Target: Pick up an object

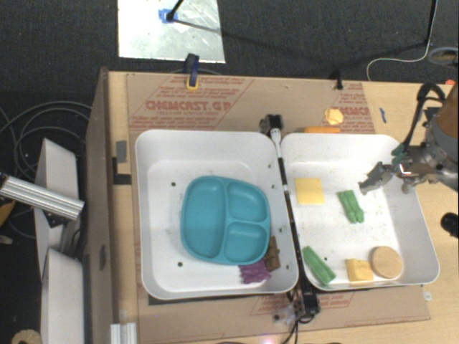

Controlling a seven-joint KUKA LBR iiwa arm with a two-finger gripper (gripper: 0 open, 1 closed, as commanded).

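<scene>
Green pod lies low; fingers spread apart, holding nothing.

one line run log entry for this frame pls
phase: approach | gripper: over right bin, holding nothing | nearest: green piece | right bin also: yellow square, tan disc | left bin: teal plate

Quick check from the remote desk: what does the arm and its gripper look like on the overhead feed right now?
The arm enters at the view's right edge as a grey metal wrist with a touch of orange at the top corner. A dark cable loops beside it. The gripper is grey metal, with slim fingers reaching out from a blockier body that carries a small reddish-white glint.
</scene>
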